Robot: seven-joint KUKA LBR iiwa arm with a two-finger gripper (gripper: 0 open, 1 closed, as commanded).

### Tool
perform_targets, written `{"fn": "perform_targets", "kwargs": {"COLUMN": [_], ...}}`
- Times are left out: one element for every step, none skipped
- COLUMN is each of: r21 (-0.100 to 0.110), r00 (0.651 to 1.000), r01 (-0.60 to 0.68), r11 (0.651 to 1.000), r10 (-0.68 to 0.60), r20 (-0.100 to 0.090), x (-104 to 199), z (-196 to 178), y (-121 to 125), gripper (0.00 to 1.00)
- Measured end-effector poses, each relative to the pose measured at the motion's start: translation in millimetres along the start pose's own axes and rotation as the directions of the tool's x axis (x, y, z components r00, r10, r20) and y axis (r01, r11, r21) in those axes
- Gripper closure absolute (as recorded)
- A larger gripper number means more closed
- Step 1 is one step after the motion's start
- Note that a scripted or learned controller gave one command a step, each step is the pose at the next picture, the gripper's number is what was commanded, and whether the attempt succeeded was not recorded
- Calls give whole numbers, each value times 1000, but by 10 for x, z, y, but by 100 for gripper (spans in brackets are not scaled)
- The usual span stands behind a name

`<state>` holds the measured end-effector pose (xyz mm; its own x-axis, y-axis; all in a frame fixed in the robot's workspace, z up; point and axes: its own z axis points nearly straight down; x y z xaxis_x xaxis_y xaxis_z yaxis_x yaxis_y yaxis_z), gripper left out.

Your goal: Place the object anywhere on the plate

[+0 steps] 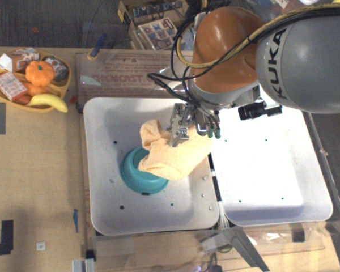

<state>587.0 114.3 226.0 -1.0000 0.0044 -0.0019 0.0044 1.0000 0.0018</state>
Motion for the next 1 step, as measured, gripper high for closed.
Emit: {"fn": "perform_targets", "kwargs": {"r21": [0], "r00": [1000], "r01": [0], "r11": [1000], "r10": [0], "r20": [1], "x": [-3], "z": [-5], "y": [-2], "gripper": [0]}}
